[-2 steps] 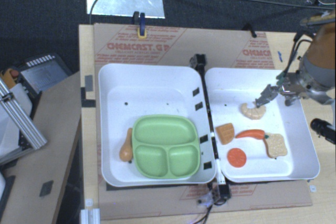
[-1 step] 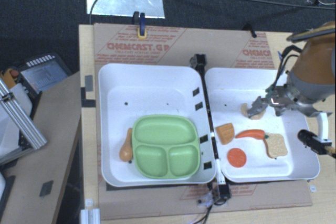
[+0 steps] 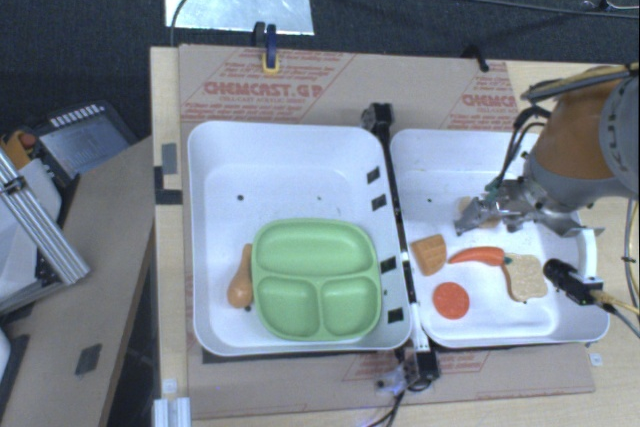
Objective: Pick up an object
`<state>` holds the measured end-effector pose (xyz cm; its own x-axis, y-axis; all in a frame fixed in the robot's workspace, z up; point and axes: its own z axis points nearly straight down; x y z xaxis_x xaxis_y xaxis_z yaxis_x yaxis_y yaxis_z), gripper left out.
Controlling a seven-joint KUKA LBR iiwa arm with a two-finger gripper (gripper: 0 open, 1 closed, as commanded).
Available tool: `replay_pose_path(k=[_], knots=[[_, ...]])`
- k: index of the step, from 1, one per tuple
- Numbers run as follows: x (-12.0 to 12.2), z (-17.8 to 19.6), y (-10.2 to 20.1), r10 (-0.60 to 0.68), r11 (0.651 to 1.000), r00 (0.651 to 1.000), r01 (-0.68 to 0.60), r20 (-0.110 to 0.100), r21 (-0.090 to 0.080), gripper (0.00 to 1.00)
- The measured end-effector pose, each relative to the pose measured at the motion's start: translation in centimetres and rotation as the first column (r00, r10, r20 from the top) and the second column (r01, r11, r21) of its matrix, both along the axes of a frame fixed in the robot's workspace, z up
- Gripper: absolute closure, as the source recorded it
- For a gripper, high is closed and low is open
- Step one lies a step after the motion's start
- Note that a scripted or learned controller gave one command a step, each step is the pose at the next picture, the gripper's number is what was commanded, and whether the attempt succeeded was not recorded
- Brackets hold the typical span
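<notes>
camera view | right bin [image 3: 440,335]: red disc [image 3: 451,300], toast piece [image 3: 526,279], orange block [image 3: 429,254], carrot [image 3: 478,256] just below tool [image 3: 478,219] | carrot likely light, stiff, smooth plastic; grip across its middle | tool jaw state: cannot tell | left bin [image 3: 215,215]: green tray [image 3: 316,277], tan piece | cardboard-covered tabletop [image 3: 330,80], dark floor beyond

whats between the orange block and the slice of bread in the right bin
In the camera view, an orange carrot lies between the orange block and the bread slice, with the red disc just below that stretch.
</notes>
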<state>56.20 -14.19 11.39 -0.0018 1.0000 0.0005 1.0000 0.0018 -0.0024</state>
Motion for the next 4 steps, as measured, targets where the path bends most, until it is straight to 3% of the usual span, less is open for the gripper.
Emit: replay_pose_path(k=[1, 2, 4], knots=[[0.0, -3.1, 0.1, -0.001, 1.0, 1.0, 0.001, 0.001, 0.0, 0.0], [0.1, -1.8, 0.0, 0.0, 1.0, 1.0, 0.0, 0.006, -0.002, 1.0], [-0.1, 8.7, -0.1, 0.001, 1.0, 1.0, -0.001, 0.01, -0.002, 1.0]])
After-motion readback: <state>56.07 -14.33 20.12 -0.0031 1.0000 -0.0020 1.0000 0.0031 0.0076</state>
